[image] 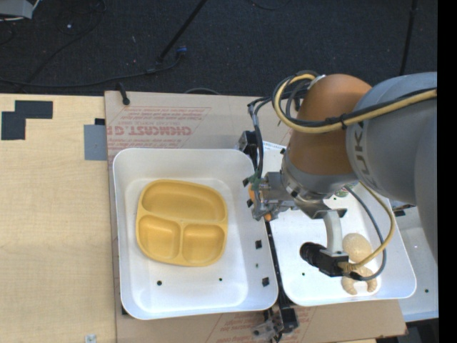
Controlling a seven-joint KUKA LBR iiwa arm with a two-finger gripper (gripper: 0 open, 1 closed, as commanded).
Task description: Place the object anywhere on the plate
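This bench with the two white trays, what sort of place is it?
Probably a robotics lab: a grey robot arm with an orange band at two shallow white bins, one holding a yellow compartmented plastic plate, cables trailing behind.

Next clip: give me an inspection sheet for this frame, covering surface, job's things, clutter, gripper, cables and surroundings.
Surface: left bin and right bin, both white, side by side on printed cardboard.
Job's things: yellow plate, three compartments, nothing on it, in the left bin; beige object in the right bin's near right corner, one piece or two unclear.
Clutter: nothing seen.
Grippers: gripper low by the wall between the bins, apart from the beige object.
Cables: yellow cable looped over the wrist; black leads on the floor.
Surroundings: wooden bench; dark floor.
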